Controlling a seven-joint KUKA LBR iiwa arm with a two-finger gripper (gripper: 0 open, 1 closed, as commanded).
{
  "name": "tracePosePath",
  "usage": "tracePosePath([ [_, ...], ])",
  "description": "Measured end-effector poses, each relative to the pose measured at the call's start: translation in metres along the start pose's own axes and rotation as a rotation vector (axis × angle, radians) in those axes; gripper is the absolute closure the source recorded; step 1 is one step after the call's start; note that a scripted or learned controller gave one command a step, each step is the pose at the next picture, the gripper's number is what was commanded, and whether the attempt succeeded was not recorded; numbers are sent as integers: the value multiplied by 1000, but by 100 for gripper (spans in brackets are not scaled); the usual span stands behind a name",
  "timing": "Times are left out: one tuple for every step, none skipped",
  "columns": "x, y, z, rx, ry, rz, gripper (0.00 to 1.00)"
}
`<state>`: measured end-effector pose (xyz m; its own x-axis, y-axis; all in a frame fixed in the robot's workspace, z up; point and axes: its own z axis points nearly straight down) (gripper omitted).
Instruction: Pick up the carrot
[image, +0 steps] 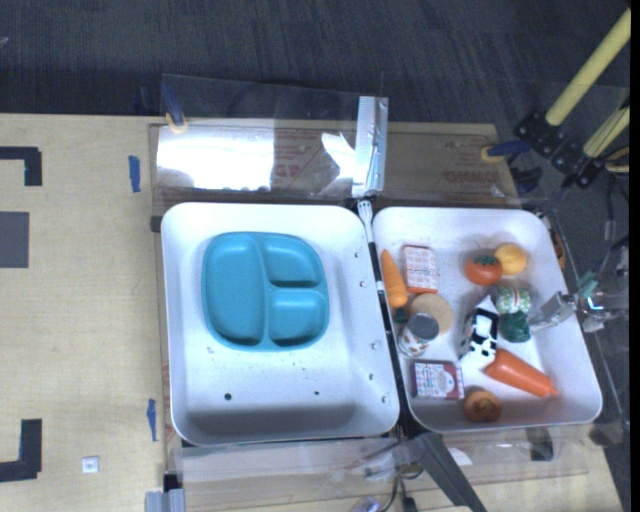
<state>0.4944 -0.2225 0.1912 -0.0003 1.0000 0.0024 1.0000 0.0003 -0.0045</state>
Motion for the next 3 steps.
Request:
tracePosePath([
  [0, 0, -10, 0, 0, -1, 100],
  [0, 0, -9, 1, 0, 0, 0],
  [23, 47, 74, -30, -13, -183, 0],
])
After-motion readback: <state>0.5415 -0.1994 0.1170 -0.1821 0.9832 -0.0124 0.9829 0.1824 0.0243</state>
